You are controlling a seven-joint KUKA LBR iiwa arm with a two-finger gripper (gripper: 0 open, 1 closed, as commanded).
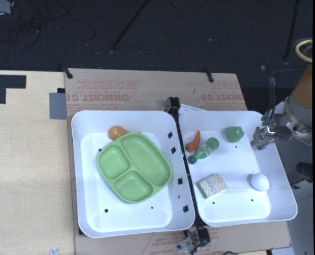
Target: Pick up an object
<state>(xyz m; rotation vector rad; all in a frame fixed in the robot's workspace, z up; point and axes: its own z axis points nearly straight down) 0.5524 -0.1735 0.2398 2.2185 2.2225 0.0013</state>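
We are seeing 5 small things lying in the right bin point(284, 206): a green lump point(233, 134) at the upper middle, a green bottle point(204, 149) and an orange-red piece point(194, 140) toward its left edge, a patterned packet point(211, 185) lower down, and a white ball point(260, 182) at lower right. The gripper point(264, 134) is hovering over the bin's upper right edge, gripping nothing; we cannot tell its spread. A green 3-compartment tray point(134, 167) and an orange ball point(116, 132) are lying in the left bin point(88, 206).

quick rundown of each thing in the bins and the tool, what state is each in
green divided plate: flat in left bin, compartments bare
orange ball: left bin, touching plate's far rim
red pepper: lying, right bin
green bottle: on its side
green lump: loose
patterned packet: flat
white ball: loose
tool: over right bin's right edge, holding nothing
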